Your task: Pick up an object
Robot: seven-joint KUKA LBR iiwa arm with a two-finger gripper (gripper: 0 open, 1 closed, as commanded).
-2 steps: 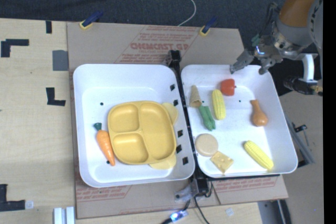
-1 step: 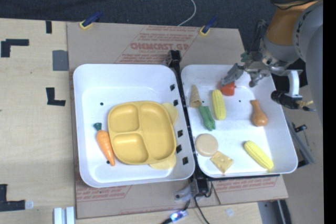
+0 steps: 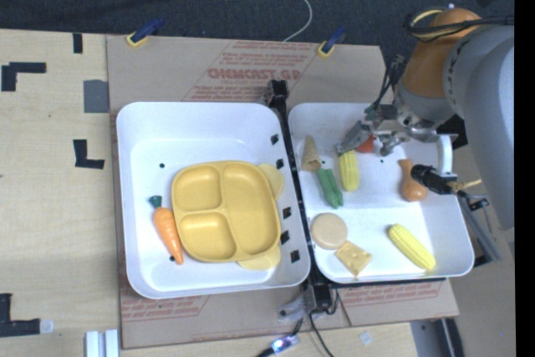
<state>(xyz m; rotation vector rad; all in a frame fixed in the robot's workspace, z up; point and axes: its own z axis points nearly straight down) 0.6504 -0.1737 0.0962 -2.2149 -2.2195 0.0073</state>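
Note:
My gripper (image 3: pixel 366 143) is low over the back of the right bin (image 3: pixel 443 267), its fingers spread apart. A small orange-red object (image 3: pixel 365 146) shows between them, mostly hidden; I cannot tell whether they touch it. Just in front of the left finger (image 3: pixel 347 145) lies a short yellow corn cob (image 3: pixel 348 171). A green cucumber (image 3: pixel 331 187) lies beside the cob, with a beige cone piece (image 3: pixel 310 153) at the bin's left wall. A brown-orange pear shape (image 3: pixel 411 186) sits to the gripper's right.
The right bin's front holds a round tan biscuit (image 3: pixel 328 230), a cheese wedge (image 3: pixel 353 257) and a second corn cob (image 3: pixel 411 247). The left bin (image 3: pixel 138 125) holds a yellow divided plate (image 3: pixel 226 210) and a carrot (image 3: pixel 168 233). The arm's body fills the right edge.

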